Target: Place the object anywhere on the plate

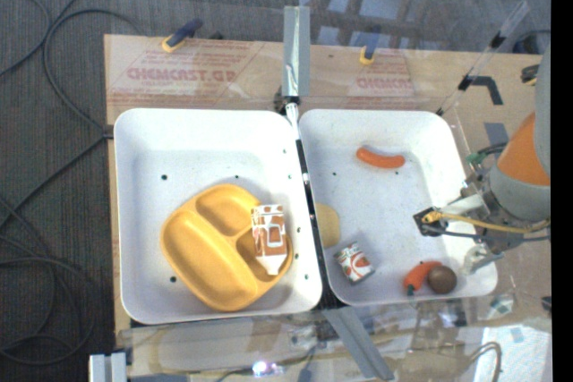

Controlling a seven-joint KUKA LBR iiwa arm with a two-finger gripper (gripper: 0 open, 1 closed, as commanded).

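Observation:
A yellow plate with compartments lies in the left bin, toward its front. A small white and orange carton rests on the plate's right side, leaning toward its rim. My gripper hangs over the right edge of the right bin, well away from the plate. Just to its left and in front lie an orange carrot-like piece and a brown round thing, touching each other.
The right bin also holds an orange sausage at the back, a small white and red can at the front left, and a flat tan disc against its left wall. A ridge separates the two bins.

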